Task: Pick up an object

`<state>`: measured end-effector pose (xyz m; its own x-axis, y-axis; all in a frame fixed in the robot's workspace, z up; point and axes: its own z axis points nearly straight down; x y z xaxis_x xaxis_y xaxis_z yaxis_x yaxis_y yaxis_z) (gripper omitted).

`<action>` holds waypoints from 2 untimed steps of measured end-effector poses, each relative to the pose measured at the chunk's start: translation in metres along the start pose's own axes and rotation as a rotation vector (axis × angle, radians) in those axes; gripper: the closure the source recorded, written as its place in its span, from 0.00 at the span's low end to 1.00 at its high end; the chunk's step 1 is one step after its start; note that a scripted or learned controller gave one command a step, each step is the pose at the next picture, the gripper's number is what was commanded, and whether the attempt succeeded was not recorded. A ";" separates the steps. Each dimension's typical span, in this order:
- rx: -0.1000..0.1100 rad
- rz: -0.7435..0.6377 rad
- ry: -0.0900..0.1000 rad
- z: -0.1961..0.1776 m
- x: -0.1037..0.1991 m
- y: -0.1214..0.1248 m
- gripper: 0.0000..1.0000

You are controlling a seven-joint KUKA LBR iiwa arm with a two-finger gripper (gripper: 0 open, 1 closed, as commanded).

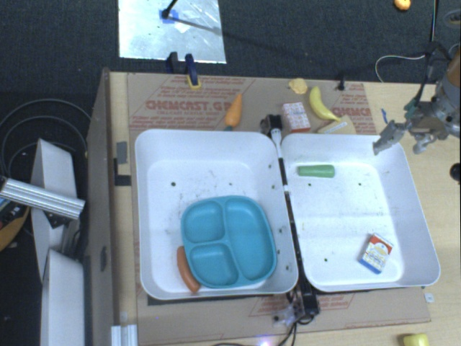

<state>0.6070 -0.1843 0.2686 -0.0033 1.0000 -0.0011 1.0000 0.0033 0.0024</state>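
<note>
The end effector [405,137] hovers with fingers apart and empty at the right bin's [421,215] far corner; the green block [315,170] lies to its left, long axis crosswise.

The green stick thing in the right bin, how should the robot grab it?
The green stick lies flat and alone in the right bin, its long side running left to right. Probably best to come straight down from above and pinch its middle across the narrow width. The gripper sits up by the bin's far right corner.
</note>
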 end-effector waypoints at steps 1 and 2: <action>0.017 0.005 0.005 0.161 -0.018 -0.039 0.00; 0.001 0.002 0.000 0.152 -0.018 -0.033 0.00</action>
<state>0.5740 -0.2024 0.1169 -0.0013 1.0000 -0.0006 1.0000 0.0013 0.0013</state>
